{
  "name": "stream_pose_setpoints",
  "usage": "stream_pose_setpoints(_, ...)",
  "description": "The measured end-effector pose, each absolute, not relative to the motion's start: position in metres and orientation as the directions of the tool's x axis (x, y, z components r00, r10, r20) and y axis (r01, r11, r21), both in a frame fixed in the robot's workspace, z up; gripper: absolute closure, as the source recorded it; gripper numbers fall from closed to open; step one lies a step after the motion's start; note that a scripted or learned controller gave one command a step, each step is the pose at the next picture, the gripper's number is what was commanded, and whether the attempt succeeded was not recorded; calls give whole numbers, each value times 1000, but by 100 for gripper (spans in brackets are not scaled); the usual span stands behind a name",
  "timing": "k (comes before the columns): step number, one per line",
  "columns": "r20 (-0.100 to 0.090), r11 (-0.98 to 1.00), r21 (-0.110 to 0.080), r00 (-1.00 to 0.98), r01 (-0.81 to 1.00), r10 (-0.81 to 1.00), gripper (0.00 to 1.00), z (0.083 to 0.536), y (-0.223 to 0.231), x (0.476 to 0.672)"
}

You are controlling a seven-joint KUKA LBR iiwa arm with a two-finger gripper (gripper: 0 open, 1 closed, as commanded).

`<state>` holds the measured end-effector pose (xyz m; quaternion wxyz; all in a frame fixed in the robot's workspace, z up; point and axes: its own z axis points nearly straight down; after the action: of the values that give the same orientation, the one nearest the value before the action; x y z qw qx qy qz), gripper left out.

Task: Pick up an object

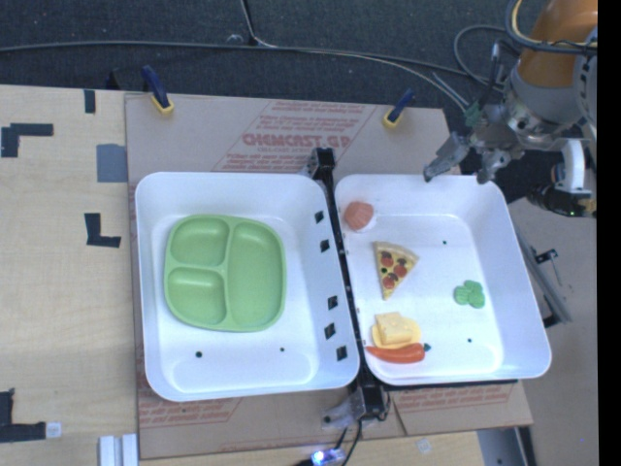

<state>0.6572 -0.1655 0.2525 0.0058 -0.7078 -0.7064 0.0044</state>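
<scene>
The right bin (505, 260) holds a pink round toy (359, 216) at its far left, a pizza slice (393, 266) in the middle, a green piece (470, 295) at the right, and a yellow block (395, 329) with a red chilli (397, 354) at the front. My gripper (465, 161) hangs over the far right rim of this bin, above and apart from all the toys. Its two fingers are spread, with nothing between them.
The left bin (155, 260) carries a green divided plate (225, 272). A black clamp strip (333, 260) joins the two bins. Two clips (156, 92) (396, 112) pin the cardboard sheet at the back. Cables run across the dark floor behind.
</scene>
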Motion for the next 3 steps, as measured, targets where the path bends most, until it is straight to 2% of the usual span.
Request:
stream_pose_setpoints(1, 0, 2, -1, -2, 1000, 1000, 0, 261, -165, 660)
stream_pose_setpoints(2, -1, 1, -5, -1, 1000, 1000, 0, 201, -169, 652)
stream_pose_setpoints(3, -1, 1, -6, -1, 1000, 1000, 0, 137, -167, 652)
